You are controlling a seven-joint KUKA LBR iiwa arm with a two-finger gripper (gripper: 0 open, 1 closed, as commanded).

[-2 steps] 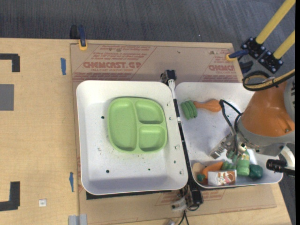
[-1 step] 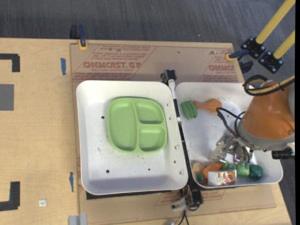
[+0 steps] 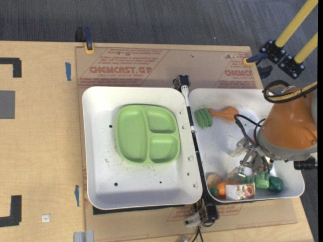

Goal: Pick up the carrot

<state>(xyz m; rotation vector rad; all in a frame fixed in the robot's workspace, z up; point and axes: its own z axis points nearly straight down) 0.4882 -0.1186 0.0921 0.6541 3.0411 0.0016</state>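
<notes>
I see the carrot (image 3: 218, 115) lying at the far left of the right bin (image 3: 298, 185), well apart from my gripper (image 3: 247, 166), whose opening I cannot tell; it looks light, stiff and slick, so I'd grasp mid-body across the orange.

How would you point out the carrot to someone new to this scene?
Look in the right-hand white bin, at its far left corner. The carrot lies there: an orange tapered body with a ribbed green top, apart from the toys clustered along the near wall.
</notes>
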